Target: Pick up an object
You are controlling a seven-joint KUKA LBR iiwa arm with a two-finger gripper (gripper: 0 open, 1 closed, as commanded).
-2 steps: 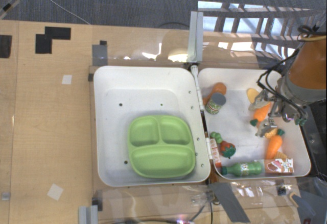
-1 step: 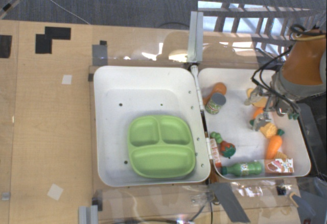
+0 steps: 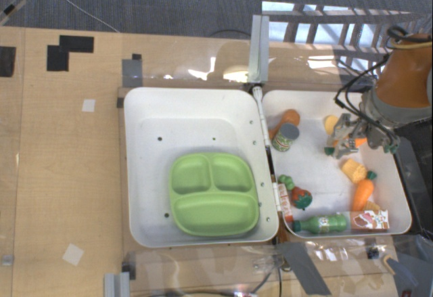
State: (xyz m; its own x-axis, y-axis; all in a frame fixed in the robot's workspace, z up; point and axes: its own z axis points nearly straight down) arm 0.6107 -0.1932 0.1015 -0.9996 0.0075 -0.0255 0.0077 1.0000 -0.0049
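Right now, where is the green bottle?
In the camera view, the green bottle lies on its side along the right bin's near edge, just left of the small carton.

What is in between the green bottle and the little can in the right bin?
In the camera view, a red and green toy lies between the green bottle and the can, with bare white bin floor around it.

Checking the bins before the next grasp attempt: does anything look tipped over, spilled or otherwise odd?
Nothing looks spilled or broken. The green plastic bottle lies on its side along the near wall of the right white bin, and the small green-labelled can leans against the orange item behind it. The green divided plate sits flat in the left white bin.
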